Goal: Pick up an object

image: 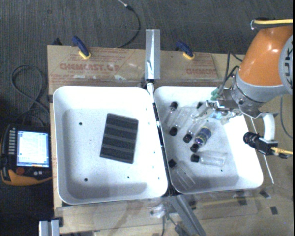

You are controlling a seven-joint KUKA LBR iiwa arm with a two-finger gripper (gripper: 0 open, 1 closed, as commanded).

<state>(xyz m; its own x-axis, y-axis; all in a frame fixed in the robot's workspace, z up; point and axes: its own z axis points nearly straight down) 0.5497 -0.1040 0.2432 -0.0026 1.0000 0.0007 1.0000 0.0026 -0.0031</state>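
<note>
Looking down on the bench, we see two shallow white bins side by side. Left bin (64,146) holds a dark ribbed rectangular pad (119,138), lying flat near its middle, turned a little off square with the bin walls.

Right bin (248,178) holds the small things to be picked: several clear vials with black caps. One vial (173,116) lies near the bin's upper left with its caps at either end; another (192,130) lies slantwise toward the middle; a small bottle with a blue and yellow label (203,135) sits just beside that one, to its right. A clear vial (210,158) lies flat lower down, its black cap pointing left. One more clear piece (179,173) rests against the bin's lower left wall; too faint for us to name.

The arm (265,63) comes in from the right, orange band showing over the upper right corner of the right bin. The gripper (217,108) hangs low over the upper middle of that bin, above and just right of the labelled bottle. We cannot tell how the hand stands; it blurs into the clear vials beneath it, and we see nothing plainly caught in it.

A handheld pendant with a lit screen (27,154) lies off the bench to the left. Two blue clamps (81,45) grip the board's far edge.
</note>
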